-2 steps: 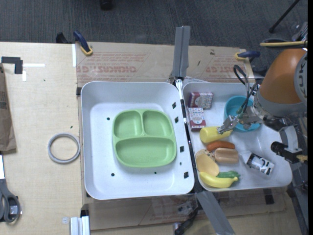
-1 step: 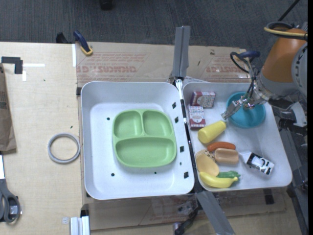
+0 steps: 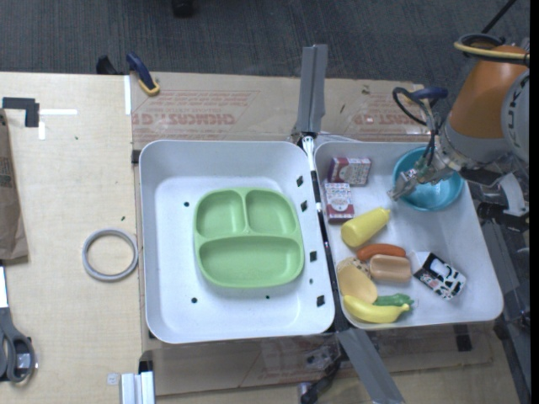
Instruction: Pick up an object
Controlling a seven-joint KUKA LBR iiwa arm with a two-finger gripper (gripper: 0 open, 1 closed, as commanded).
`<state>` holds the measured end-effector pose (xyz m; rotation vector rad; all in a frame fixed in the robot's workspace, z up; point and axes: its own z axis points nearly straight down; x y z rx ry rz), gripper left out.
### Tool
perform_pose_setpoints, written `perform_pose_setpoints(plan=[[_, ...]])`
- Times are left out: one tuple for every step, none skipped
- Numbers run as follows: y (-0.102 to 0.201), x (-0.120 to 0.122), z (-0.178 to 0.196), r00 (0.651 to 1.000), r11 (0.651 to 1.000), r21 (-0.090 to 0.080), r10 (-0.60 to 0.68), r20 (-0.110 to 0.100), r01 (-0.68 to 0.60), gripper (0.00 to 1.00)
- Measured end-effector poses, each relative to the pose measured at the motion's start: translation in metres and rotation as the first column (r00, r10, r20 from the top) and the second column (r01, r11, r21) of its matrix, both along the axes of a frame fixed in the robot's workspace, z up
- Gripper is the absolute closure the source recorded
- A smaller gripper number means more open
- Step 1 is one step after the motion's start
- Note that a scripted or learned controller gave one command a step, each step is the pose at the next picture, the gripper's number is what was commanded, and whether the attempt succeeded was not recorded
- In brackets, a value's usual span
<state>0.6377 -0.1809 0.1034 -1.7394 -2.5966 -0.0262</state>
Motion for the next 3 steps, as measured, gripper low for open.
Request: perform_pose_setpoints(plan=[[0.023,-0.011,0.046,0.993,0.993,-0.020,-0.119,0.000,0.119,1.00],[0.021,-0.012,0.046,0.993,0.992,-0.023,-0.121,0.002,0.121,0.00],[0.062,-0.027,-0.011,0.999,0.998,-0.024,0.051,0.005,-0.051,0.00]])
